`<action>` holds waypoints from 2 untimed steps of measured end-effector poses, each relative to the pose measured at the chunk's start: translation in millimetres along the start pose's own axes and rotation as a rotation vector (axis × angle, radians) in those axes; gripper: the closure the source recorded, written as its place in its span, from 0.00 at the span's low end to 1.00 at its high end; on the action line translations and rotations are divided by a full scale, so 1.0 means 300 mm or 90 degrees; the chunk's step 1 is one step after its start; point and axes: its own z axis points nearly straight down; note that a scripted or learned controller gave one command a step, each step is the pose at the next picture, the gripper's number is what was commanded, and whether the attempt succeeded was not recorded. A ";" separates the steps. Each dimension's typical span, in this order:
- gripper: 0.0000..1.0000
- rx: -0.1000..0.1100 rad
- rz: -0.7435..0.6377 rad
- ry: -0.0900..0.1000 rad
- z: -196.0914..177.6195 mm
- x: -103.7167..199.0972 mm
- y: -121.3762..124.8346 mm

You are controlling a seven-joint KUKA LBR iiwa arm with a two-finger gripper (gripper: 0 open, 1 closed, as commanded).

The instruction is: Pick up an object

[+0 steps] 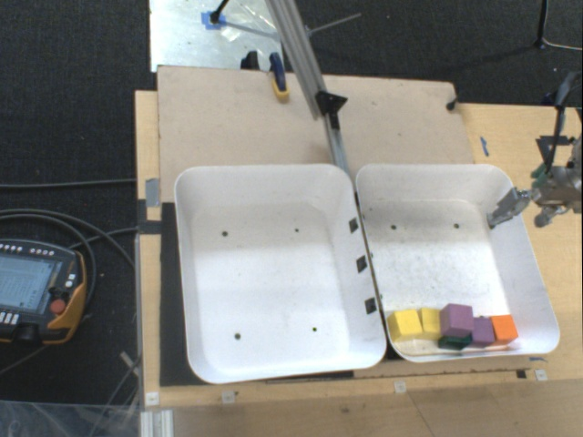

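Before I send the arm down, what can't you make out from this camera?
- Gripper: small and blurred at the right bin's far corner, the arm cut off by the frame's right edge.
- Dark green block: partly hidden behind the purple blocks; shape unclear.
- Two yellow blocks: touching; the seam is hard to see.
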 end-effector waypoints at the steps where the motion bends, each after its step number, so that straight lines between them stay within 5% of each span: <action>1: 1.00 -0.003 -0.002 0.000 -0.039 0.000 0.004; 2: 1.00 0.005 0.002 0.002 0.104 0.124 -0.207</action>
